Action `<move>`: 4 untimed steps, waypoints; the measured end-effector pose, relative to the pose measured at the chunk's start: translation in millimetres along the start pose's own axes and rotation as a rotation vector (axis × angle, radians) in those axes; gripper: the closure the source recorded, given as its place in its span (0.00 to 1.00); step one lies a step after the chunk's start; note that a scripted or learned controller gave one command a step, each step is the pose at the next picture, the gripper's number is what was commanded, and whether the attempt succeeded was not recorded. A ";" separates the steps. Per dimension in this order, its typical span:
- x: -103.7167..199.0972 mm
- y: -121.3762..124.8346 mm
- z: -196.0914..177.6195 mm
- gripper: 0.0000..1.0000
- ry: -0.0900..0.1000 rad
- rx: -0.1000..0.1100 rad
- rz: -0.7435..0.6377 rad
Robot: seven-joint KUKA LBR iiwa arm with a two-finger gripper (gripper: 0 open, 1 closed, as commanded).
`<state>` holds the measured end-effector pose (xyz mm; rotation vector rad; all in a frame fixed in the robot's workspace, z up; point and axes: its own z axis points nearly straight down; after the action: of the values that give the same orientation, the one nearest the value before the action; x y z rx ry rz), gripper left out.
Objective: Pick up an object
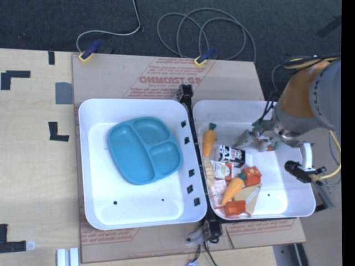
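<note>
1. Your pickable stuff is all piled in the right bin (288, 204), mostly along its left side. Taking the black-and-white carton (230, 155) as the landmark: an upright carrot (208, 141) sits just left and above it, touching or nearly so.
2. Right below the carton there's a small white-and-red packet (221, 171), and just right of that a red block (251, 175).
3. Further below the carton, a second carrot (232, 189) lies tilted, its tip pointing down-left. Another red block (235, 207) sits at the bottom of the pile, with a tan wedge piece (252, 197) leaning beside it.
4. The claw (260, 139) is to the right of the carton and a bit above it, low in the right bin. Honestly you can't tell from this angle whether it's apart or together, and nothing visibly sits in it.
5. The arm (308, 101) comes in from the right of the carton, orange band up near the bin's top-right corner.
6. Well left of the carton, past the divider, the left bin (94, 204) holds a blue divided plate (145, 149), lying flat and a bit rotated.
7. Both bins rest on a cardboard sheet (161, 79) on the bench (28, 176); looped cables (202, 35) lie on the dark floor above it.
</note>
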<state>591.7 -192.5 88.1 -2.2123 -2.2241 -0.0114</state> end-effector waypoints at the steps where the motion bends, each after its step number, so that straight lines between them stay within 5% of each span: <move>1: -19.9 60.9 0.5 0.00 -0.008 -0.006 0.001; 3: -31.7 -11.1 0.0 0.00 -0.013 -0.005 0.003; 4: 63.1 30.5 -54.8 0.00 -0.008 0.000 0.002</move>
<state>621.8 -129.6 143.5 -2.2183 -2.2259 -0.0029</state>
